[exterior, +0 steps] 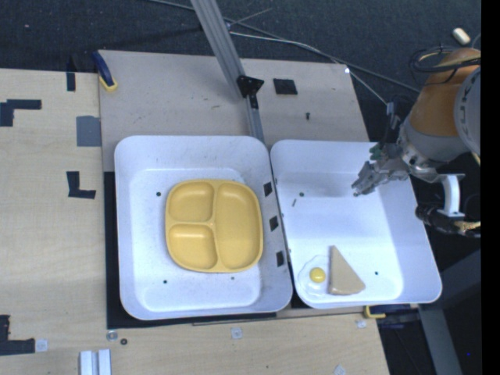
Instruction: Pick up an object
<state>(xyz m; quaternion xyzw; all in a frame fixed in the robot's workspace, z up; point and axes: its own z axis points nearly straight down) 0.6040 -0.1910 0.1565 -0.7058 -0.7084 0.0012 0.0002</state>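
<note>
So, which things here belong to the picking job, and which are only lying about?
For the job: small yellow round piece; tan wedge-shaped block; yellow divided plastic plate; gripper.
Lying about: blue and yellow clamp; black tape marks.

The arm is cut off by the right edge; the hand's grip is too small to tell.

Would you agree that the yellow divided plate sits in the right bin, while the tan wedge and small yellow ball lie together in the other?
Not quite: the camera view shows the yellow divided plate in the left bin. The tan wedge and small yellow ball lie together in the right bin.
</note>
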